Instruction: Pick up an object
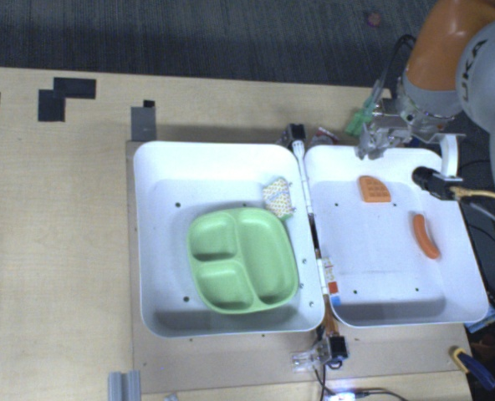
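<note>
Picking one item starts with you bringing the gripper (371, 146) down squarely; it hangs at the right bin's (398, 307) far rim, and whether it is spread or pinched you cannot tell. Just below and in front of it lies the orange block (375, 190), the nearest target; take it across its narrow sides. Count one block, one orange sausage (426, 236) further toward you, one green tray (242, 259), one patterned scrap (278, 195), two bins.

I see open floor across the right bin (381, 303); only a cracker (375, 190) and sausage (426, 236) interrupt it.
</note>
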### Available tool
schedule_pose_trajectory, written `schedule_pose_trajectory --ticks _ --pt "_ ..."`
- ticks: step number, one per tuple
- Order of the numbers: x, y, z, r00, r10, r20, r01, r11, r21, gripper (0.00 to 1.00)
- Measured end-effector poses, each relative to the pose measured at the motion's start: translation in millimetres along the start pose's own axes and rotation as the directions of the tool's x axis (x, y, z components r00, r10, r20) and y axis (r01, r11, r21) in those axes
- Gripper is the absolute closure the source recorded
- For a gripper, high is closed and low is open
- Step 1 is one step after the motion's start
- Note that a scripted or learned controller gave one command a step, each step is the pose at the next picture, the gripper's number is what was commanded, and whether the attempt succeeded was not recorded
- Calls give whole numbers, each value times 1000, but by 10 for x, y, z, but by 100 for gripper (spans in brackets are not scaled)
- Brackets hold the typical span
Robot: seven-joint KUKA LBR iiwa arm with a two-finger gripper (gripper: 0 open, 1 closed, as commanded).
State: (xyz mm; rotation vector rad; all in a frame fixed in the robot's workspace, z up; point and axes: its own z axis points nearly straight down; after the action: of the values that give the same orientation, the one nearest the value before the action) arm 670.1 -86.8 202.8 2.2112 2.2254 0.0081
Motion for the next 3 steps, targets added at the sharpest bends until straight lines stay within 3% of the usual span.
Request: schedule_pose_trajectory --ticks 1,2,3 --pt "-4 -6 10 1000 0 0 0 1000 2 0" --pt "48 -106 1170 1000 4 0 -4 1000 1 0" --pt "57 -91 1055 1000 2 0 -2 1000 -3 100"
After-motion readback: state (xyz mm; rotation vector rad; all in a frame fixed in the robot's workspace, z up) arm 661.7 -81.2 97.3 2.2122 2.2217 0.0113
